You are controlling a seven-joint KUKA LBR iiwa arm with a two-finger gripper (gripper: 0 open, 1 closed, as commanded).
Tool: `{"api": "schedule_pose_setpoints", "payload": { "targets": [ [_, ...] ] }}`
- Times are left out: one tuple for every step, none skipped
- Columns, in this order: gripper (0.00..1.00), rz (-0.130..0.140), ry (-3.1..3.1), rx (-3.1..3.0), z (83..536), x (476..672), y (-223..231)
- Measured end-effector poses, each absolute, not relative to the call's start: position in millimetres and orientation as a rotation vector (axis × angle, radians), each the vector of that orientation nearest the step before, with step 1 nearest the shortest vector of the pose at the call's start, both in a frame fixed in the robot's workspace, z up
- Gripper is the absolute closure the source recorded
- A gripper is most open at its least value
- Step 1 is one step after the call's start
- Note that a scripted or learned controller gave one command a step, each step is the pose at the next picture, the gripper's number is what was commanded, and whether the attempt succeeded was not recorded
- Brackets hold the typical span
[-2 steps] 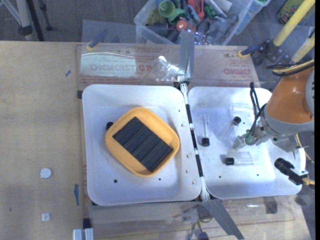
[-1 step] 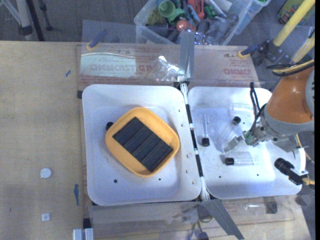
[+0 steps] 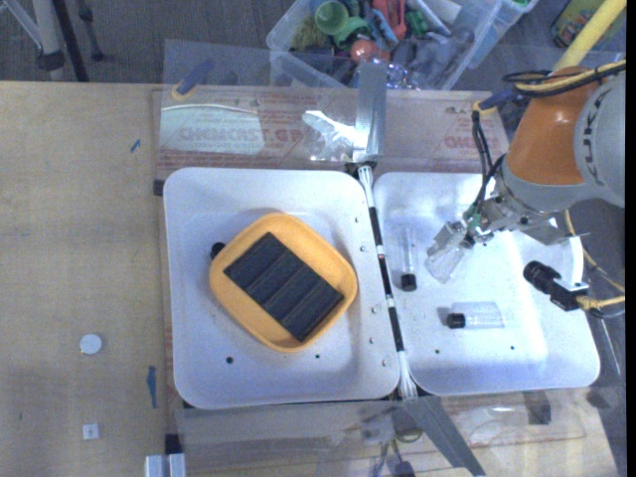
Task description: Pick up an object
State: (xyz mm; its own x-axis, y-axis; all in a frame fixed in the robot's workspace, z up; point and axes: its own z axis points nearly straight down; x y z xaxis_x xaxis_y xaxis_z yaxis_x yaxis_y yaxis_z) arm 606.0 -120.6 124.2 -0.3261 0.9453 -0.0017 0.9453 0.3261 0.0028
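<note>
Your arm (image 3: 566,142) leans in from the right over the right bin (image 3: 517,361), gripper (image 3: 449,248) slanting down-left above two clear vials (image 3: 407,256); finger spread can't be told

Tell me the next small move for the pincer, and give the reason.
Probably a short move toward the lower bin edge, then down: the pincer hovers in the right bin, between two clear vials. The black-capped vial lying flat just below it looks the easier target; the other vial lies beside the divider.
</note>
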Motion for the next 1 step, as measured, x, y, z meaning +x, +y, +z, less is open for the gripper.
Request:
{"api": "schedule_pose_setpoints", "payload": {
  "targets": [
    [0.00, 0.000, 2.572, 1.807, 185.5, 522.4, -95.0]
  ]
}}
